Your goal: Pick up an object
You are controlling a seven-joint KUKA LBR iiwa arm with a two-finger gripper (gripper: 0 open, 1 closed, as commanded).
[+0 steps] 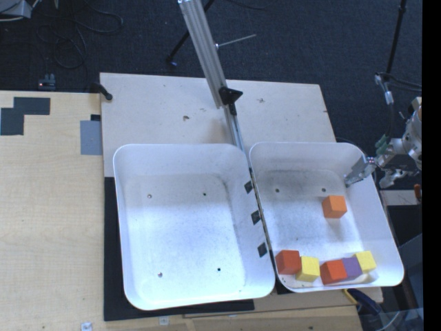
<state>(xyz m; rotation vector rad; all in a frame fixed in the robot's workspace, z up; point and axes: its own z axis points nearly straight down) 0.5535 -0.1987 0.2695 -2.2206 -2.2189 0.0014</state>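
Jaws (360, 172) at right bin's (386, 219) upper-right rim

Your floor: dark carpet (310, 40), black cables (76, 19) | your bench: pale wood top (48, 219), white board (165, 112) | slanted aluminium rail (204, 47)

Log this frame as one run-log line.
gripper: over right bin's far right rim, holding nothing | lone orange cube: mid-bin | five cubes: along near wall | pick: not yet done
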